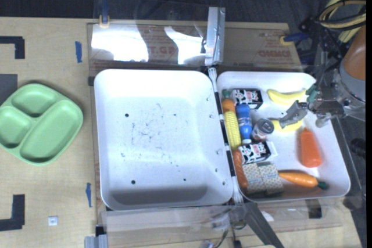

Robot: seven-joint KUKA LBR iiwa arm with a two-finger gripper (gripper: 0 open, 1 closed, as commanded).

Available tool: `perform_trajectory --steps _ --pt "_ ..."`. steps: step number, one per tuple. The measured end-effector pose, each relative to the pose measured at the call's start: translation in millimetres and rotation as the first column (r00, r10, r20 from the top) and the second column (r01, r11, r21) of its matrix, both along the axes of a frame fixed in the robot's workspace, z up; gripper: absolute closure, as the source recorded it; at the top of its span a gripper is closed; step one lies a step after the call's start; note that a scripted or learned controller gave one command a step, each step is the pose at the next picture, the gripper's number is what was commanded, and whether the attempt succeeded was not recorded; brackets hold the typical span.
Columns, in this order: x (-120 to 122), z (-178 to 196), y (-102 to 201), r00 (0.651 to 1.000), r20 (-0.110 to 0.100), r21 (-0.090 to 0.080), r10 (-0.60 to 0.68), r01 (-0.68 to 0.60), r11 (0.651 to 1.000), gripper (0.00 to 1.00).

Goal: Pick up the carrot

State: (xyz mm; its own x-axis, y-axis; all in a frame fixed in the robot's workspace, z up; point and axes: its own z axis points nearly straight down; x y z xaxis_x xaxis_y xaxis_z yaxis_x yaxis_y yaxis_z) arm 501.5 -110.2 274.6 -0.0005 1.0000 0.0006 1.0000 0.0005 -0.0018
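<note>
Grey two-finger gripper [296,115] hanging over right shallow white bin [342,180]; finger spread cannot be told. Below gripper and slightly right, near bin's front wall: long orange carrot with green stem end [297,179], lying flat, untouched. Just right of gripper: stubby orange vegetable [310,148]. Above it: yellow banana [286,96]. Left: yellow corn cob [232,128], blue bottle [243,121], two black-and-white printed cartons [254,152], lettering too small to read. Far left on bench: green divided plate [38,123].
</note>
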Motion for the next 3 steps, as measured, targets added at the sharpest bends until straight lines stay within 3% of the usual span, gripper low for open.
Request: perform_trajectory --steps 1,2,3 --pt "-21.3 -42.4 -29.2 0.999 0.000 0.000 0.033 -0.033 0.999 0.00" --pt "-16.4 -45.3 1.9 1.000 0.000 0.001 -0.027 0.027 1.000 0.00" --pt "9.9 -39.8 -46.9 1.000 0.002 -0.001 0.008 -0.008 1.000 0.00"
